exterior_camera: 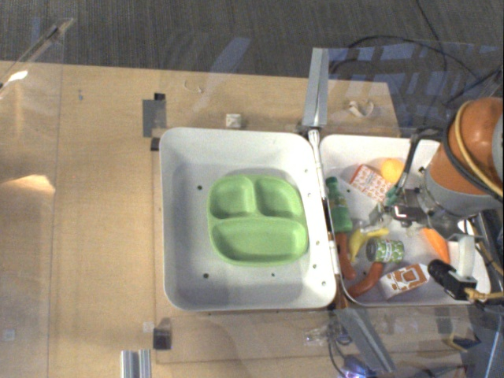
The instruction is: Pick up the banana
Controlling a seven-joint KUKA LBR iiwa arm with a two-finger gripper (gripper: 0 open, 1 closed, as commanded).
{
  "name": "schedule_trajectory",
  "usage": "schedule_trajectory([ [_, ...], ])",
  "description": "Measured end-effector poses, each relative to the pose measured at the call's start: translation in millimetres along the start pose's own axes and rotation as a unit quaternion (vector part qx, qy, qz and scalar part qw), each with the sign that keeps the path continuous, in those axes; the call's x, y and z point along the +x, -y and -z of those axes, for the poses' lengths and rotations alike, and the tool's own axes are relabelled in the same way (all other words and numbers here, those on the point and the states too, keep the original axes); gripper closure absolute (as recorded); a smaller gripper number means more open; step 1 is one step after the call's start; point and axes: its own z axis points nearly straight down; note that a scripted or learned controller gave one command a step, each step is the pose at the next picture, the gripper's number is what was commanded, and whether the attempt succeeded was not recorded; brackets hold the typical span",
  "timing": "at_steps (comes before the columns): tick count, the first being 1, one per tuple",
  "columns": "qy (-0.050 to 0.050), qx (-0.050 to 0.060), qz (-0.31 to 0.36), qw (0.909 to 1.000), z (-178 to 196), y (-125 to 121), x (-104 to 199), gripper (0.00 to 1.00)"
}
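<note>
Banana pick: not yet made.
Gripper [396, 209] over right bin [346, 150], just beside banana [364, 239]; jaw state cannot tell. Banana lying among clutter, unlifted.

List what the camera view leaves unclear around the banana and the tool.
- Tool: too small and blurred to judge its state; the arm's wrist covers its upper part.
- Banana: partly overlapped by the green can.
- Right bin: its right side is hidden under the arm.
- Carton: print too small to read.
</note>
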Motion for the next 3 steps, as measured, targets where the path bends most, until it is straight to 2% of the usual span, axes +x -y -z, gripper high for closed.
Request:
schedule_trajectory([
  [1,0.001,-0.009,0.030,0.9995,-72,-22,3,0.00],
  [2,0.003,-0.014,0.031,0.9994,-60,-25,3,1.00],
  [3,0.000,-0.002,0.077,0.9971,24,-75,44,1.00],
])
